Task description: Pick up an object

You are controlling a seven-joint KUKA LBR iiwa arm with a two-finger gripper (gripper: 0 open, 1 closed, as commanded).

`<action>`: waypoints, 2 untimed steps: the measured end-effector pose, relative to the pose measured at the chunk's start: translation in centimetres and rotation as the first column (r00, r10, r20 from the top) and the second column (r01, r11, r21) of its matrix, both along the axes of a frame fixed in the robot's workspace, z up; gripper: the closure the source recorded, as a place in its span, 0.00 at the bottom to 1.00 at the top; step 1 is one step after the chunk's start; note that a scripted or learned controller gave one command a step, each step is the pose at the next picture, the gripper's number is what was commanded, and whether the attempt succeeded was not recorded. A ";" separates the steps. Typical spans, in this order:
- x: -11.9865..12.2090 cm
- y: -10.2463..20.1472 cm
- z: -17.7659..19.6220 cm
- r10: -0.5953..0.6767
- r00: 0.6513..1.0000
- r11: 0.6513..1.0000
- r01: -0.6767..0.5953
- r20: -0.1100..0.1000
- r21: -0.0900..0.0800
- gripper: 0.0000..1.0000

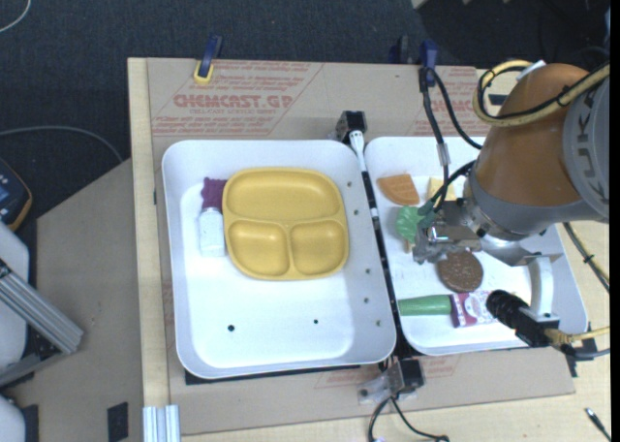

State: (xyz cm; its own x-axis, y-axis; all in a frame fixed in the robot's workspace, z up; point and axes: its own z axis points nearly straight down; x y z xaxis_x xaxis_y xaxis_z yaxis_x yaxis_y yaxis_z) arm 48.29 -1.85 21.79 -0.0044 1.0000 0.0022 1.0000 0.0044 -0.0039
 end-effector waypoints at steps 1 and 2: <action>0.7 -1.2 -0.3 -0.005 1.000 1.000 0.005 0.004 -0.003 1.00; 1.0 -1.2 1.5 -0.003 1.000 1.000 0.003 0.007 -0.003 1.00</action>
State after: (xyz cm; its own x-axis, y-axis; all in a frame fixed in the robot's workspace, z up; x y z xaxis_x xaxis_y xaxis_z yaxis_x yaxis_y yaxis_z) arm 49.33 -3.05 23.33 -0.0010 1.0000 -0.0007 1.0000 0.0010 0.0035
